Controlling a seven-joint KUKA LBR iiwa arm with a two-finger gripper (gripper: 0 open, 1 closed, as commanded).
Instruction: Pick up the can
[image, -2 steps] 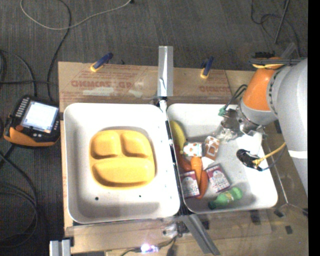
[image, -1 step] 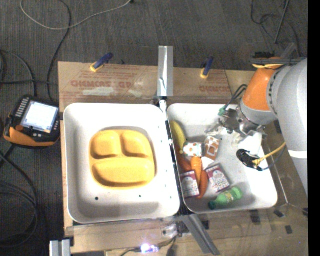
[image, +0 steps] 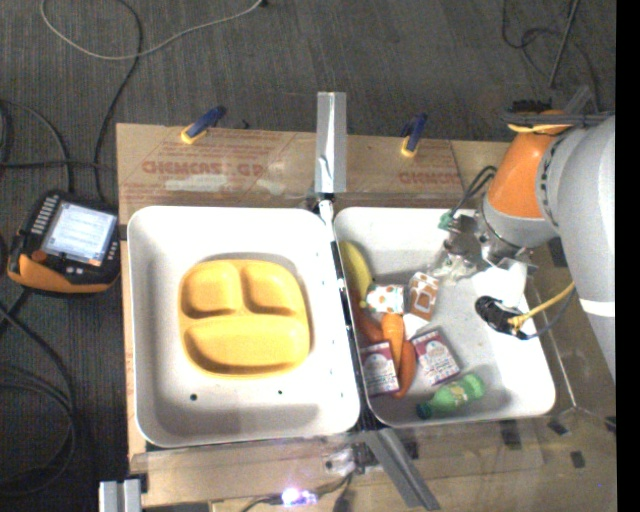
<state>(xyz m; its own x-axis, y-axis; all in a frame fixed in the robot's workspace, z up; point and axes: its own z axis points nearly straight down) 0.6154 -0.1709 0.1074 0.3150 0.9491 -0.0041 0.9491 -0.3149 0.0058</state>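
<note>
nearest, a green plastic bottle (image: 452, 394) lies in the right white bin (image: 535, 395); just beyond, seemingly the maroon-labelled metal can (image: 378, 368), touching an orange carrot (image: 400, 345); probably light, stiff, slick, so grasp across its sides; farther, the gripper (image: 455, 255); clenched or released, i cannot tell

Left bin (image: 150, 330): white, glossy. In it a yellow-orange compartment tray (image: 245, 315), one plain colour. Right bin (image: 520, 390): white too. Inside, a yellow banana (image: 356, 270), an orange carrot (image: 397, 345), a green bottle (image: 452, 395) with a paler label, two dark red cartons (image: 378, 368) with white patches, a small brown-and-white carton (image: 424, 295). Arm (image: 590, 200): pale grey, orange band (image: 520, 180) above the wrist. Bench board (image: 230, 170): tan, faded red lettering. Far edge: two blue-and-yellow clamps (image: 202, 124). Far left: an orange-and-black pendant (image: 65, 243), bluish screen.
</note>
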